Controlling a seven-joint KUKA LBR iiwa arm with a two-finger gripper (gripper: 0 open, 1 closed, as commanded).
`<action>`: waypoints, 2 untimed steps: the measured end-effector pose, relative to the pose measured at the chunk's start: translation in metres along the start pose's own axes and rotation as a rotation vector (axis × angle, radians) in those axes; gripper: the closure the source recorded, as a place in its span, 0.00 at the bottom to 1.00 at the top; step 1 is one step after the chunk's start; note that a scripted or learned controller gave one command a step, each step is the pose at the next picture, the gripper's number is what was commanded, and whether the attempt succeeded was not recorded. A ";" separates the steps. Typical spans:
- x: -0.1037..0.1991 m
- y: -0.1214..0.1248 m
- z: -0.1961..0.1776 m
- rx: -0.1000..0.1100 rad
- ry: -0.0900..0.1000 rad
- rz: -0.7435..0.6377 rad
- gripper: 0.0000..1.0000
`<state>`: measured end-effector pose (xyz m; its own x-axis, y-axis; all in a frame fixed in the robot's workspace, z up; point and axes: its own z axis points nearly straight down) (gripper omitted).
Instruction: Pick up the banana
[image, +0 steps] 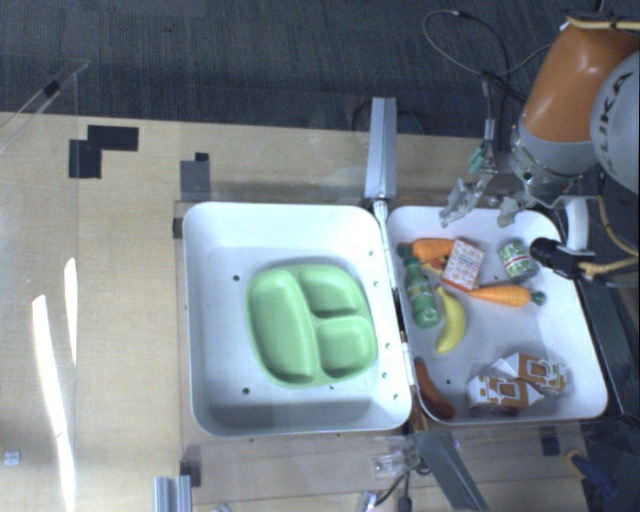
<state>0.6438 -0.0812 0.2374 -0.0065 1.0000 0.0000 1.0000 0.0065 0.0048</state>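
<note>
Up in the upper right of the frame, the pincer (482, 196) hangs above the back rim of the right bin (590, 375), its two thin fingers (461, 200) spread apart with nothing between them. Behind it the arm's orange band (565, 75) and grey wrist fill the top right corner, and a thin cable (470, 40) loops over the dark floor beside it.

Just below the pincer, inside the right bin, lies a small patterned box (463, 264) resting over one carrot (430, 249). Right of the box stands a small green can (515, 259), and below it a second carrot (500, 295) lies across the bin, pointing right. A green bottle (420, 292) lies along the bin's left wall.

The banana (452, 322) sits near the middle of the right bin, curved, just beside the bottle and touching or nearly touching the tip of the second carrot. It is well apart from the pincer, lower in the frame.

Further down, a brown sausage-like item (432, 392) lies in the lower left corner of that bin, and a brown and white carton (520, 380) lies at the lower right.

The left bin (215, 300), in the middle of the frame, holds a green divided tray (312, 322). Both bins rest on a pale wooden bench (100, 300).
</note>
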 end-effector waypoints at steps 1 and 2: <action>-0.003 -0.052 0.104 0.000 0.000 -0.033 0.00; -0.026 -0.117 0.136 0.000 0.000 -0.252 0.00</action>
<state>0.5275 -0.1081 0.1008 -0.2552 0.9669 -0.0011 0.9669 0.2552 0.0048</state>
